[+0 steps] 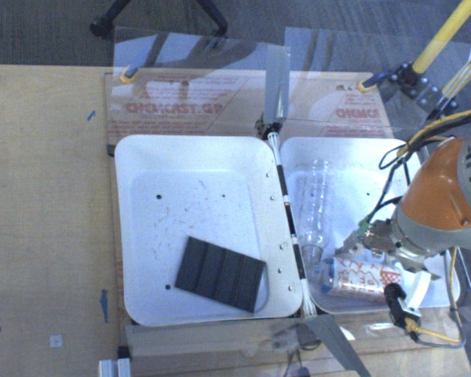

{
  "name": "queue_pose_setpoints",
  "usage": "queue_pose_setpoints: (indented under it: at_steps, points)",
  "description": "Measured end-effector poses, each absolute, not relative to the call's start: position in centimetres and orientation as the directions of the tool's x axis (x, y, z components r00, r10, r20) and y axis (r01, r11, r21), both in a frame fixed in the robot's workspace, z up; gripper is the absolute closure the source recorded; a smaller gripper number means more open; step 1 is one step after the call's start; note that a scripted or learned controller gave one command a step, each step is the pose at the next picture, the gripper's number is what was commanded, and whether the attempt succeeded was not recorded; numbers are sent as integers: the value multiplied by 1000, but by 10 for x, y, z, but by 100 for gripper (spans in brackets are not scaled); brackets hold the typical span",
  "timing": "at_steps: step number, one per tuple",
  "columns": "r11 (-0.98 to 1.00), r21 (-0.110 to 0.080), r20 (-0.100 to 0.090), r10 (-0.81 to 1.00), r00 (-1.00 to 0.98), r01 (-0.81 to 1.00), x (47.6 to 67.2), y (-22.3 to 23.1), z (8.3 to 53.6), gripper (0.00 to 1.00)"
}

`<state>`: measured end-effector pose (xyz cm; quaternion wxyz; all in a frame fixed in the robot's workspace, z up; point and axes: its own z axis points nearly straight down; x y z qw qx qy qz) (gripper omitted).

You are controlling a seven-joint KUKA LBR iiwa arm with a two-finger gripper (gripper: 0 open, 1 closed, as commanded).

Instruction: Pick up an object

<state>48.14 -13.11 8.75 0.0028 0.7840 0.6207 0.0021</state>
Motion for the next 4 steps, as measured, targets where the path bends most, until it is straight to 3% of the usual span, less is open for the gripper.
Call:
queue_pose_setpoints:
  at_steps: [1,2,3,4]
  points:
    - [-318,-2,-1,948,318,948,517,-174,107,0]
    - [-239,-6,1,971,239,971,484,-180,117,0]
    - [-19,2,5,1000,19,1000,482,-203,87,0]
    - [114,8,-3,993,-114,993,483,-205,87,0]
